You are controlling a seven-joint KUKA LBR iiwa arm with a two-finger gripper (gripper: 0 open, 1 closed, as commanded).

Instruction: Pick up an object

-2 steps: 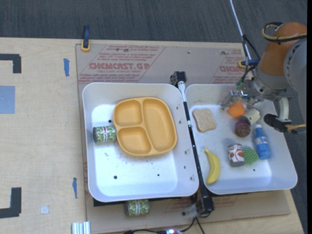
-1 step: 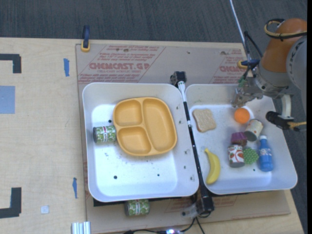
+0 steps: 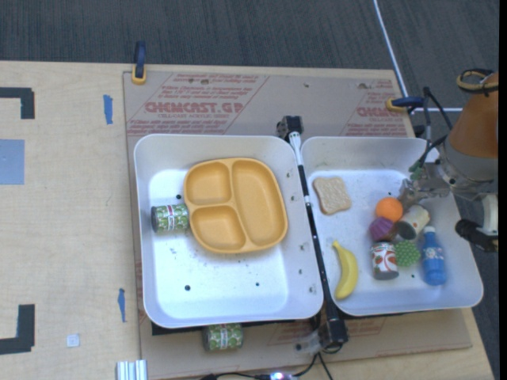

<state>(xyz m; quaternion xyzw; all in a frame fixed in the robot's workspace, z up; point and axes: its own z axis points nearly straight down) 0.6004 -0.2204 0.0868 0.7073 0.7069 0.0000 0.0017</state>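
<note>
We see the gripper (image 3: 420, 187) at the right bin's (image 3: 360, 153) far right side; just beside it sits the ball (image 3: 389, 208), nearer us the bottle (image 3: 433, 258) and can (image 3: 384, 260), leftward the banana (image 3: 344, 269) and bread (image 3: 333, 195).

Faint red "CHEMCAST GP" print, repeated, on the brown board (image 3: 238, 101) under both bins.
</note>
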